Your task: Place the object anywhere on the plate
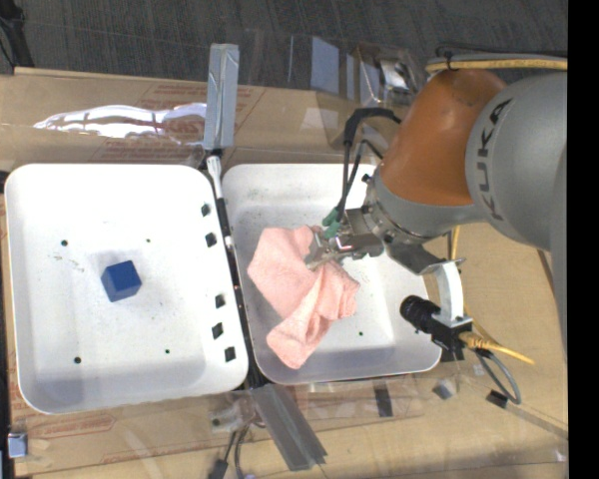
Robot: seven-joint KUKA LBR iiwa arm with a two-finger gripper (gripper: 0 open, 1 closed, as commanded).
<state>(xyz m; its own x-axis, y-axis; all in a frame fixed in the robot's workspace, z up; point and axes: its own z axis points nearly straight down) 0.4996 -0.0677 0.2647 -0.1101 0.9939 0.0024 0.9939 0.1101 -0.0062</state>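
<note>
A pink cloth lies crumpled in the right bin, spreading from its middle toward the front edge. My gripper reaches in from the right and is down at the cloth's upper right part. Its fingers are pinched on a raised fold, and creases in the cloth run toward that spot. A small blue cube rests on the floor of the left bin, far from the gripper.
A divider ridge with black clips separates the two bins. The arm's grey and orange body hangs over the right bin's far right side. Cables and a black fitting sit by its right rim.
</note>
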